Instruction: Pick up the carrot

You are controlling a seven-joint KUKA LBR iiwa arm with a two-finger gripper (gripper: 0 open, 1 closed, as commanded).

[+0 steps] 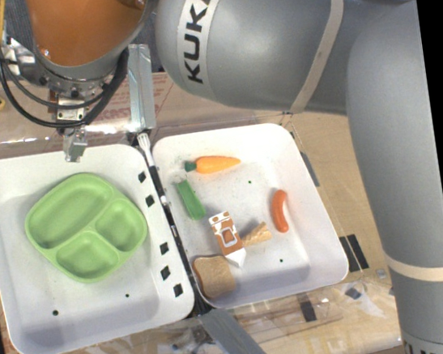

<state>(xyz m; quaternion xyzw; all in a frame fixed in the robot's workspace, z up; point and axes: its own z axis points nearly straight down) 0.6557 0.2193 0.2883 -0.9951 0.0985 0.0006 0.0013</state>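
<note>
- The carrot (215, 164) is a small orange toy with a short green stub at its left end. It lies on its side, lengthwise across the far part of the right bin (309, 192), close to the back wall.
- Nothing touches it; bare white floor shows all around it.
- Just below its green end lies a narrow green piece (190, 198), set slanting and near the bin's left wall.
- Nearer the middle of the same bin stands a small orange-and-white carton (225, 231), with a tan cone-shaped piece (254, 234) right beside it on the right.
- A reddish sausage (279, 210) lies well to the right of these, running front to back.
- A brown slice of bread (215, 275) sits in the near left corner of that bin.
- The left bin (9, 267) holds a light green plate (86, 225) with three compartments.
- The gripper (74, 145) hangs over the far edge of the left bin, well apart from the carrot and above the plate's far side.
- Its tip shows as one small grey piece, and I cannot tell whether the fingers are apart or together. Nothing is seen in its grasp.
- The grey arm (267, 35) with its orange band (85, 19) crosses the top of the view.
</note>
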